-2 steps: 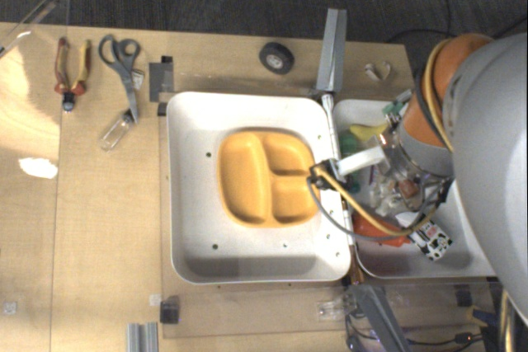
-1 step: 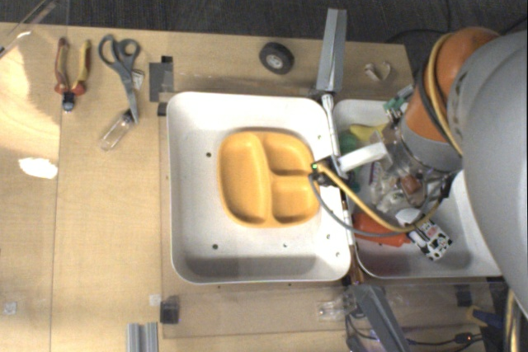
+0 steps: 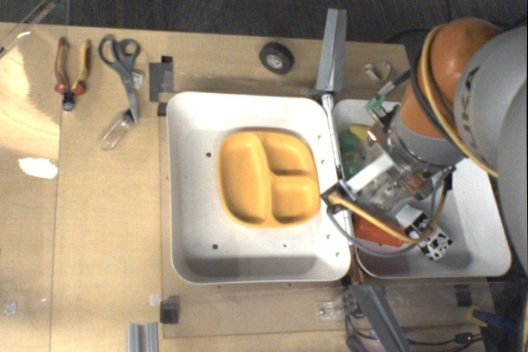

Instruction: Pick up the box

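Observation:
My gripper [image 3: 388,192] hangs low inside the right bin [image 3: 487,260], near its left wall, under the grey arm with the orange band [image 3: 450,53]. The wrist and its cables cover most of what lies below. A green and yellow item [image 3: 353,146], possibly the box, peeks out just left of the wrist at the bin's back left. A red-orange rounded object [image 3: 375,233] lies under the gripper at the bin's front left. I cannot make out anything held.
The left bin [image 3: 198,251] holds a yellow divided tray [image 3: 268,176] at its middle. Scissors [image 3: 124,66], red-handled pliers [image 3: 70,70] and a black tape roll [image 3: 276,57] lie on the bench behind the bins. A grey post [image 3: 332,49] stands between the bins at the back.

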Robot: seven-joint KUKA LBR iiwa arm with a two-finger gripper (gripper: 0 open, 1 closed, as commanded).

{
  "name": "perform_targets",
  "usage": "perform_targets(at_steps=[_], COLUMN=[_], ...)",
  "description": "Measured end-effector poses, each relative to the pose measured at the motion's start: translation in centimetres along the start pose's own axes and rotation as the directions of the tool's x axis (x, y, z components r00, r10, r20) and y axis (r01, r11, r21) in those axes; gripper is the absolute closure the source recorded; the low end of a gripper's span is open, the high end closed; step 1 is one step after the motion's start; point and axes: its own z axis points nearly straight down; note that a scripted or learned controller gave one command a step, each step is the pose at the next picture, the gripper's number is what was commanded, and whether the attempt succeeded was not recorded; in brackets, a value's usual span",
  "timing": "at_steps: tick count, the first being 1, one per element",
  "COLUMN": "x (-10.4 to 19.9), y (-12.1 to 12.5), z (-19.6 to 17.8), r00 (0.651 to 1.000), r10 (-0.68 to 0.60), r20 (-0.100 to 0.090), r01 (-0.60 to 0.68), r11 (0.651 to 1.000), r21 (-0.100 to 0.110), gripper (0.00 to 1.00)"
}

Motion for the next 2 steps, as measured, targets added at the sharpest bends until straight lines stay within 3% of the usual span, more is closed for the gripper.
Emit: perform_targets(at_steps=[1,2], x=[0.0,2.6], y=[0.0,-4.1], z=[-5.3,-5.8], r00=[0.939,0.969], r10=[0.345,-0.247], r20=[-0.002,0.002], r01=[-0.345,0.247], r11=[0.939,0.969], r21=[0.000,0.001], gripper=[1.00,1.00])
